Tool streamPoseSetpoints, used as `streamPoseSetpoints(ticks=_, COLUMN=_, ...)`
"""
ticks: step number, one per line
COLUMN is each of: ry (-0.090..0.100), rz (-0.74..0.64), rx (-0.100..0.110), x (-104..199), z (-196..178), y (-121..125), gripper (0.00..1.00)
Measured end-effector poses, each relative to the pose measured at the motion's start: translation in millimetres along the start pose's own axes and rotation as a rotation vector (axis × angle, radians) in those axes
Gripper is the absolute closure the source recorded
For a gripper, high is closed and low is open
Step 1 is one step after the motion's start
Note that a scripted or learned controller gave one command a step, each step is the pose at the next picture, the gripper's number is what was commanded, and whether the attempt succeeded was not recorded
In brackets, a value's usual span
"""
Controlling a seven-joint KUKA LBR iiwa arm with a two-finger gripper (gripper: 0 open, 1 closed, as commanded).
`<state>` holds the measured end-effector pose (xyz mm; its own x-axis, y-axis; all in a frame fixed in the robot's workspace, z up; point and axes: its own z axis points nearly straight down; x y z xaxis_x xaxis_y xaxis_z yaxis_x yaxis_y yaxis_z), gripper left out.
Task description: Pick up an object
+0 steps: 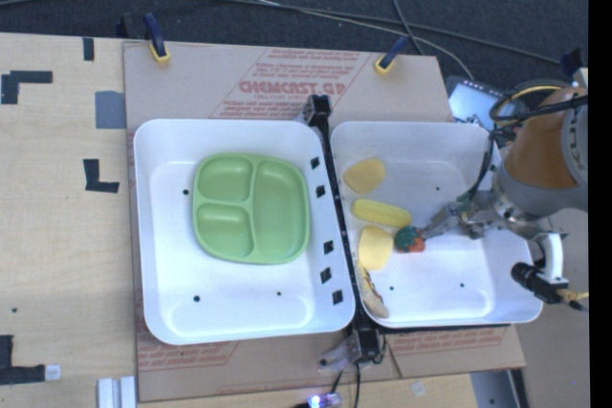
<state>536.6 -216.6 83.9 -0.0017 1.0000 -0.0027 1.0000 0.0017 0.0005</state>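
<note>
On the bench, the left white plastic bin (153, 205) holds a pale green divided plate (252, 208), lying flat. The right white bin (478, 301) holds yellow toy food pieces (375, 213) grouped near the divider. The arm's tool (432, 226) reaches low from the right, tips beside a small red and green toy (411, 240), likely its target; whether the tool pinches it cannot be told.

Glossy white plastic bins (158, 205); a matt green plastic plate (252, 208); the counter (57, 234) is surfaced apparently in unvarnished wood.
</note>
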Motion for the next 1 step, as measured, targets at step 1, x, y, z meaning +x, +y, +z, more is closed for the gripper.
streamPoseSetpoints(ticks=1, ry=0.001, rz=0.001, rx=-0.001, x=-0.3, z=-2.5, y=1.0, gripper=0.00)
